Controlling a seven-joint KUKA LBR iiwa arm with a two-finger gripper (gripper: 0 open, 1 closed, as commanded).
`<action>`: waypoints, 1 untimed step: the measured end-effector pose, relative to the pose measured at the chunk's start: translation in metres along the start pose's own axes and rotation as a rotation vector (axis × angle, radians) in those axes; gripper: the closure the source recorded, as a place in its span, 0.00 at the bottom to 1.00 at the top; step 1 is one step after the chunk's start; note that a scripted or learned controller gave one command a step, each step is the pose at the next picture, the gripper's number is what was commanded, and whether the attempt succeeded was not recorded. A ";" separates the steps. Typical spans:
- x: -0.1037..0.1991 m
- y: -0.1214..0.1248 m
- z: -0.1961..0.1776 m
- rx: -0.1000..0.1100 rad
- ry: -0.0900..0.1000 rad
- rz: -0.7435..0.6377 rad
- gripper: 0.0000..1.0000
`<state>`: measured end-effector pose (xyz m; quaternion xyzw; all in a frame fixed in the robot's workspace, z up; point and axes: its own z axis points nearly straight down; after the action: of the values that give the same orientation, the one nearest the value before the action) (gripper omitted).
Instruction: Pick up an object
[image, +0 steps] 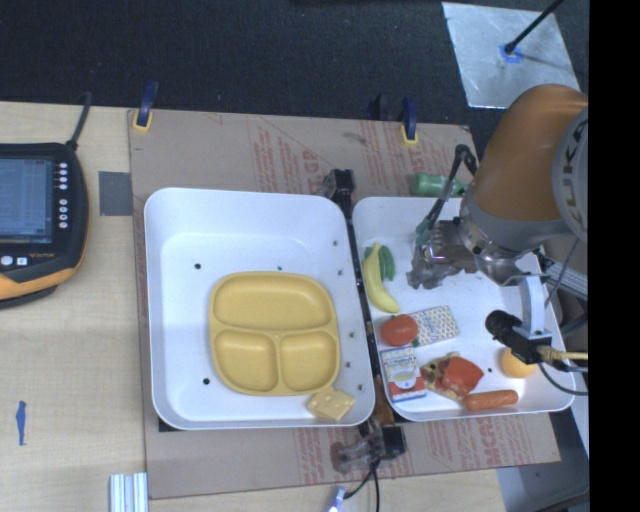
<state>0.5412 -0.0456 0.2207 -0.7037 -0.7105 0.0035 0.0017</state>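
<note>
While my hand (437, 262), fingers' state untellable, hovered low, the curved yellow plastic banana (377, 283) just beside it looked light, stiff, slippery; I judged its middle best.

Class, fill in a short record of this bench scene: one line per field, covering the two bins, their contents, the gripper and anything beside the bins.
left bin: yellow divided tray, pale cheese-like wedge
right bin: banana, tomato, small carton, hot dog, patterned packet
gripper: above right bin, near banana
beside bins: control pendant at far left
</note>
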 end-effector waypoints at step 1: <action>-0.001 0.000 -0.010 0.001 0.000 -0.002 1.00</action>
<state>0.5416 -0.0461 0.2308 -0.7029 -0.7112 0.0039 0.0017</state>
